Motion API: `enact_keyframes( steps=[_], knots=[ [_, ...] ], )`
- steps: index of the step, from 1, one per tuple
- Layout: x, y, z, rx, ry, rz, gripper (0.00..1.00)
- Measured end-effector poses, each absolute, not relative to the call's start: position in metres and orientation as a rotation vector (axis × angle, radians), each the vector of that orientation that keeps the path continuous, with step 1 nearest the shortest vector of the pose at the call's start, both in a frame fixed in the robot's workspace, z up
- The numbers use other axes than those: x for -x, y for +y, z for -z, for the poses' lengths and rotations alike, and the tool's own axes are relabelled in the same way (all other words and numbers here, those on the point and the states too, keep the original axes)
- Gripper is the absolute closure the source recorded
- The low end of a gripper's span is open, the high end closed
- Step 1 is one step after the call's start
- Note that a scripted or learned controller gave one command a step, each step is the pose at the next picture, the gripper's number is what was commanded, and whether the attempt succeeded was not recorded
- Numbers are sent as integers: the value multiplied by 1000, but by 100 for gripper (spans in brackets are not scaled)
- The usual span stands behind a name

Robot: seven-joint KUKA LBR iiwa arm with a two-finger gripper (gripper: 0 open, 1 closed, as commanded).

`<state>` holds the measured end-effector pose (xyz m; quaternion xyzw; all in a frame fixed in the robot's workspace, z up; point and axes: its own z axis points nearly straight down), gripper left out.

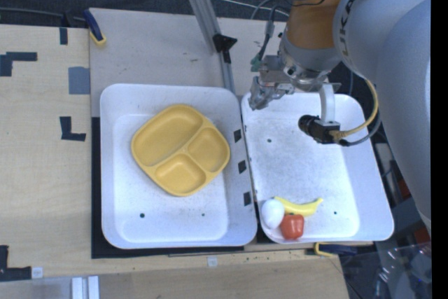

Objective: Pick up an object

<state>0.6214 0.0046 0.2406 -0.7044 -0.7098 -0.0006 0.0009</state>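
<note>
My gripper (260, 99) hangs over the far left corner of the right bin (350, 157), below the orange wrist band. Nothing shows between its fingers. At that bin's near left corner lie three small objects close together: a white egg-like ball (272, 213), a yellow banana (302, 206) and a red pepper (293, 226). They are well apart from the gripper, toward the front edge.
A yellow divided plate (180, 148) lies in the left bin (119, 213). A grey metal pole (203, 7) slants up from between the bins at the back. The arm's grey body fills the right side above the right bin.
</note>
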Motion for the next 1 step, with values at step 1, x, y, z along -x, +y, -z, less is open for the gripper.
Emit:
enact_keyframes(
  steps=[1],
  knots=[
    [-624,67,-229,2211,-2228,-1,100]
  ],
)
